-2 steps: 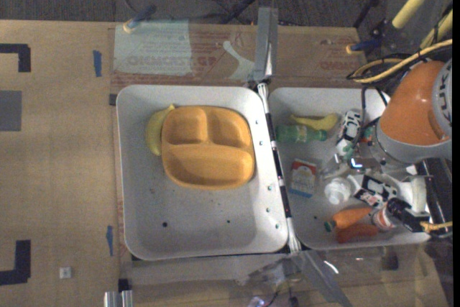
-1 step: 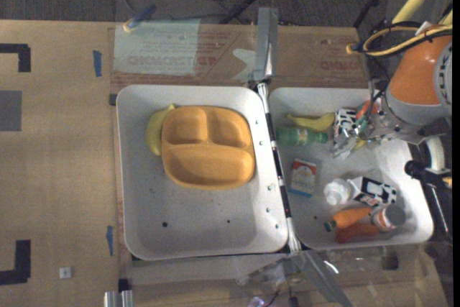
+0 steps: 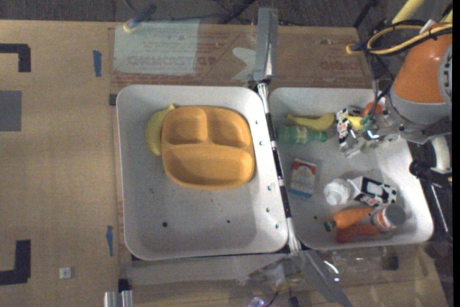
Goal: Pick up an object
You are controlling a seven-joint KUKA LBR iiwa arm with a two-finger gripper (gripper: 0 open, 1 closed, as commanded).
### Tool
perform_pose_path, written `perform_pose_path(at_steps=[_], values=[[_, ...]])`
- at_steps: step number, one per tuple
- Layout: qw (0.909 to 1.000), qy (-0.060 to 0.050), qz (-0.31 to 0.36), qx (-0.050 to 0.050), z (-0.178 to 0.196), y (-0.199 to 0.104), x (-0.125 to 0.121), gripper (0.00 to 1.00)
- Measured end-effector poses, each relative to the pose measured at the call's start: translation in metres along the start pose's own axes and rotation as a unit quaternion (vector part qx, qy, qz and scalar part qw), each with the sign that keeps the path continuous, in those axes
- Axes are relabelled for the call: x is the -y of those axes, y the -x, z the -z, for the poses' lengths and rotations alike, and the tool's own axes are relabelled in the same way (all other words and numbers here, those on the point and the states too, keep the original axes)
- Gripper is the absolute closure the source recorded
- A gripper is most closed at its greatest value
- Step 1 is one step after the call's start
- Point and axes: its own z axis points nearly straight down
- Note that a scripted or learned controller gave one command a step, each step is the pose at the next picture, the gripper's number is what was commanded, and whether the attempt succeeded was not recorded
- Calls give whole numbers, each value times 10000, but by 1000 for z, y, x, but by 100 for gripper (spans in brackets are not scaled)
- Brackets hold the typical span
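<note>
Gripper (image 3: 357, 129) hung over the right bin (image 3: 417, 226).
Jaw state unclear; bare floor lay mid-bin beside the banana (image 3: 310, 121).

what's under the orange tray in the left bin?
A yellow object pokes out from under the tray's left edge, likely a banana. The tray covers the rest of it and the bin floor beneath.

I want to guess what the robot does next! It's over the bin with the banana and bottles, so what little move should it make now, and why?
Probably lower straight down a little. The end effector sits at the right bin's top right, with the banana and green bottle just to its left, and nothing visibly between its fingers. Whether the fingers are open is unclear.
</note>
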Motion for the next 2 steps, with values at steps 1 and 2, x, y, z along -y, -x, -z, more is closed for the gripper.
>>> perform_pose_path(at_steps=[1, 2], values=[[9996, 156, -231, 49, 103, -63, 35, 100], [9905, 135, 1365, 66, 105, -117, 107, 100]])
